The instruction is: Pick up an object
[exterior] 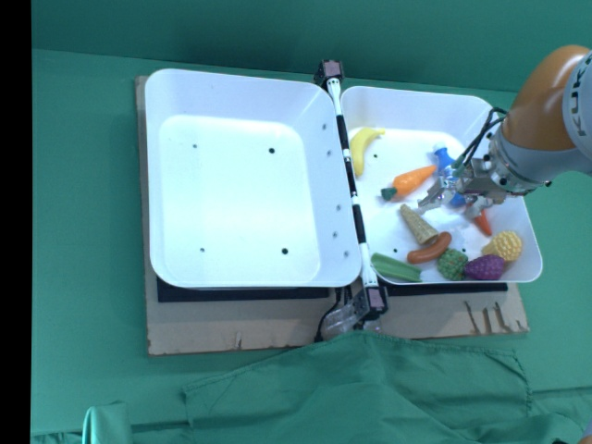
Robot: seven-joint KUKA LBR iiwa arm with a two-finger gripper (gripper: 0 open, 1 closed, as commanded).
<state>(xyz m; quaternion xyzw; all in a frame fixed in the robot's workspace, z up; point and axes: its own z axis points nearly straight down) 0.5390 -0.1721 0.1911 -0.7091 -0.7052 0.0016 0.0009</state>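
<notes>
The right bin holds several toy foods: a yellow banana, an orange carrot, a waffle cone, a red sausage, a green cucumber, a green berry, purple grapes and yellow corn. My gripper hangs over the bin's right half, open, with nothing seen held. It stands just right of the carrot and above the cone. A blue toy lies partly hidden under it. A small orange piece pokes out below the wrist.
The left bin sits beside the right one, joined by a black-and-white divider rail. Both rest on cardboard over green cloth. A fold of cloth bunches at the front.
</notes>
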